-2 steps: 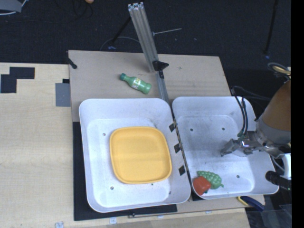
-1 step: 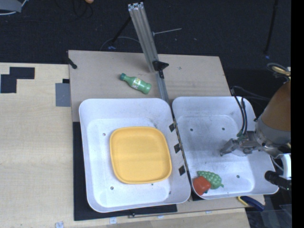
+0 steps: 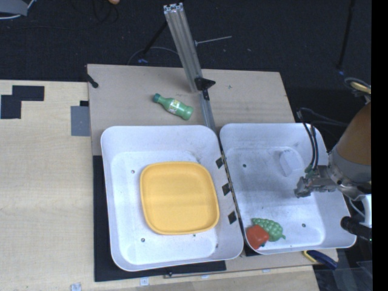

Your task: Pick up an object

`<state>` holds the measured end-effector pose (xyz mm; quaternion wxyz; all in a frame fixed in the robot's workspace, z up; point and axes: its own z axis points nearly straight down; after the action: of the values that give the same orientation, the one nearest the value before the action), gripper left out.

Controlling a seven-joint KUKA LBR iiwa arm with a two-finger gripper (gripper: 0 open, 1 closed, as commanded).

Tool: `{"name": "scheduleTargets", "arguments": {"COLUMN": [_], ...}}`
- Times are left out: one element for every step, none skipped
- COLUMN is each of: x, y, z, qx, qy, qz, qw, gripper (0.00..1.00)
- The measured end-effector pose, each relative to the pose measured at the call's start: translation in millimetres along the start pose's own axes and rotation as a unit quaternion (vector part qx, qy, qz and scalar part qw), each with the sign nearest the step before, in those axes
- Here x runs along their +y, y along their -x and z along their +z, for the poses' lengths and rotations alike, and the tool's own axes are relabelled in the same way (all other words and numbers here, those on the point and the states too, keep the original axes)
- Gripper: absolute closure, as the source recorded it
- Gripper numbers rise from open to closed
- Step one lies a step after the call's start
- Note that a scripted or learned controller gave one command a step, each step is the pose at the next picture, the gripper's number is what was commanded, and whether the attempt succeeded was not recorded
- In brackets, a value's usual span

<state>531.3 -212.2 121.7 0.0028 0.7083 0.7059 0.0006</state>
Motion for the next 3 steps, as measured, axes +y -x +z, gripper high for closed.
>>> {"name": "scheduleTargets", "arguments": {"x": [-0.3,-2.2,-2.2], "y": [-2.9,-1.6,-1.8], "z": [-42.2,-104.1,-102.7], "qx": [0.001,0.001,0.002], "qy": [-0.001,0.0,-0.003], "qz": [-0.002,-0.001,-0.002], "qw": [1.0,1.0,1.0], "gripper": [1.0,1.0,1.0]}}
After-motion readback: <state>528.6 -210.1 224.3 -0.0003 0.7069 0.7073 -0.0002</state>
